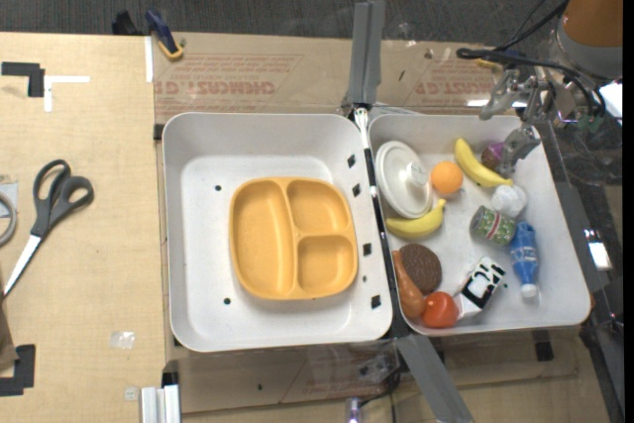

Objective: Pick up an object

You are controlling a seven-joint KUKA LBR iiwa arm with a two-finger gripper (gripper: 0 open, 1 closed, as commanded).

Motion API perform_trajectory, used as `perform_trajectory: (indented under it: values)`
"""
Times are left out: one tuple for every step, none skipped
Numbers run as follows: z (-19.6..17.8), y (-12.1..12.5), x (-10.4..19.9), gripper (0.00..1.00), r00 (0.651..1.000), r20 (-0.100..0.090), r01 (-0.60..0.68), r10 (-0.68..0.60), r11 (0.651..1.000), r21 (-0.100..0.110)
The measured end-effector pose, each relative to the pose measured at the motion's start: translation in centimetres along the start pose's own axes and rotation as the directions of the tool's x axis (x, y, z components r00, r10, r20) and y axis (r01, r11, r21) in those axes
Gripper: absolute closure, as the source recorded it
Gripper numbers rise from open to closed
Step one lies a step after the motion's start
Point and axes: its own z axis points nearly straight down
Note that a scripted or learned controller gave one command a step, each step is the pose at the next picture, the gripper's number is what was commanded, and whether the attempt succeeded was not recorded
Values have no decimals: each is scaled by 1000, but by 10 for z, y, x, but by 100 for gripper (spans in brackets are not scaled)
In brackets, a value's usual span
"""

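The claw [519, 127], fingers spread, hangs over a small purple object [493, 155] beside a yellow banana [477, 164].

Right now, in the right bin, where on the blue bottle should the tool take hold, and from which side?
Grip the blue bottle across its middle, coming straight down. It lies flat, cap toward the bin's near edge, so its narrow width faces up. The green can sits close on one side, the bin wall on the other, so fingers likely need care.

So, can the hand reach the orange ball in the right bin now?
Probably yes. The hand hangs over the far corner of the right bin; the orange ball lies uncovered, with a banana between them.
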Motion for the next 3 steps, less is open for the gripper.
perform_trajectory:
  values:
    - [136, -7, -1, 0, 981, 2, -192, 192, 981, 0]
    - [137, 54, 53, 0, 905, -2, -426, 426, 905, 1]
    - [136, -45, 61, 0, 916, 1, -402, 402, 916, 1]
